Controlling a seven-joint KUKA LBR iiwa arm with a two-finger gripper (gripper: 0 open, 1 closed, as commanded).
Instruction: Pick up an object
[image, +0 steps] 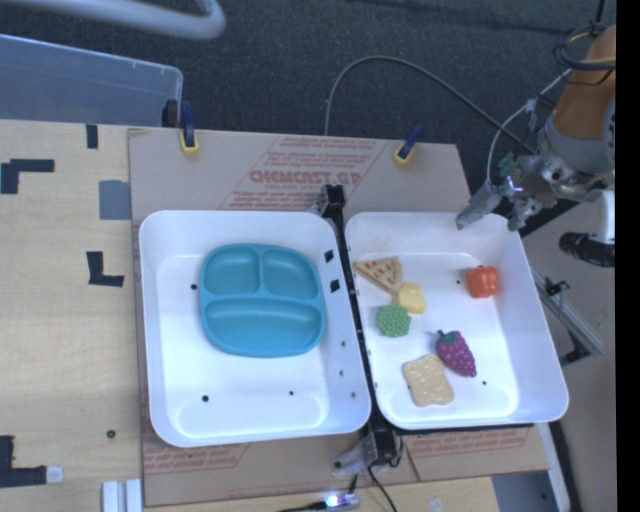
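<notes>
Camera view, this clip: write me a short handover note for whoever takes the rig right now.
Claw: above the right bin's far rim, holding nothing that I can see; finger state unclear.
Right bin: waffle wedge, yellow piece, green piece, grapes, cracker, red piece.
Left bin: blue divided plate.
Done: nothing lifted.
Left: descend, grasp one item.

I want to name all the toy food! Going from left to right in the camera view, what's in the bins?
Blue plate → waffle → green broccoli → cracker → purple grapes → red tomato. The yellow cheese sits between waffle and broccoli, overlapping both sideways, so I left it out of the order.
</notes>
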